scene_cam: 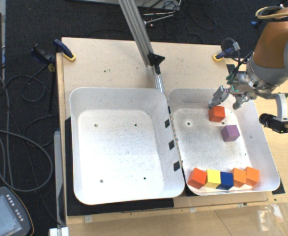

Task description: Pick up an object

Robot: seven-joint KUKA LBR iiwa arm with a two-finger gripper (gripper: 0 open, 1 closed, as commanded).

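My gripper hangs over the back of the right bin, its two grey fingers spread apart with nothing between them. An orange cube lies just below and left of the left fingertip, apart from it. A purple cube rests a little nearer the front. Along the bin's front wall sits a row of cubes: orange, yellow, blue, orange and orange.
The left bin adjoins the right one at a seam with black clips. A slanted metal pole crosses the bench's back. Clamps hold the board's rear corners. The arm's orange band looms at right.
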